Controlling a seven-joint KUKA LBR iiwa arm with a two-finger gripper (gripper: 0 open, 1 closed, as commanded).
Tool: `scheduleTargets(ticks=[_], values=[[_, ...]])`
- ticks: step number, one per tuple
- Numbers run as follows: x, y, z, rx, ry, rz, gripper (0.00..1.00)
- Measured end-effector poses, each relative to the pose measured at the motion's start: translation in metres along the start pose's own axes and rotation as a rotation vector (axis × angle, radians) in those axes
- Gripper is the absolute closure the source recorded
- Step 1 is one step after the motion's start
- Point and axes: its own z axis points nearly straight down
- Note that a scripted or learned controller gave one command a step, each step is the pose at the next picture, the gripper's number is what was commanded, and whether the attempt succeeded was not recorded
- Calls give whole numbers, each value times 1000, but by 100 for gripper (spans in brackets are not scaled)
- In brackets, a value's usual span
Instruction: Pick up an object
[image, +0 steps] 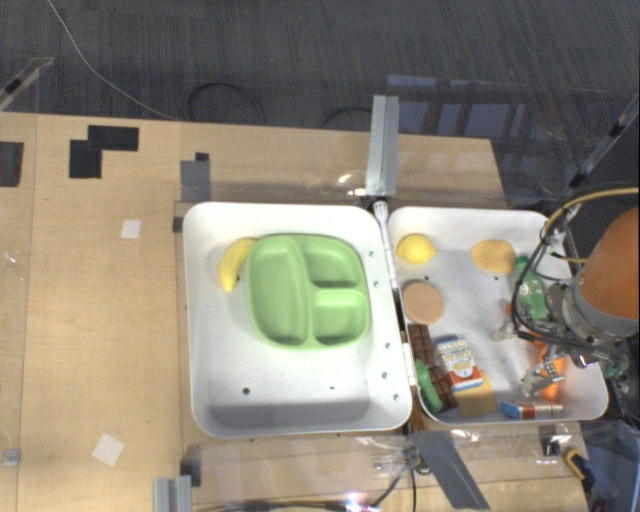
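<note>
The right bin (470, 225) holds a yellow lemon (415, 248), a tan round piece (493, 256), a brown disc (423, 301), a dark chocolate bar (422, 347), a small printed carton (456, 360), a tan block (474, 395) and a blue-and-red marker (530, 409). My gripper (545, 372) hangs low over that bin's right side, under the arm's orange band (612, 272). A small orange thing (552, 362) lies right at the gripper; whether it is held cannot be told. The wrist and cables hide the bin floor beneath them.
The left bin (215, 330) carries a green divided tray (305, 290) with a banana (233, 262) at its left edge. A metal divider post (381, 150) stands behind the two bins. A green item (530, 297) sits by the wrist.
</note>
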Motion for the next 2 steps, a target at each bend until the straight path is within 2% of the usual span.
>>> scheduleTargets(ticks=[2], values=[[1,0,0,0,-2,-18,0]])
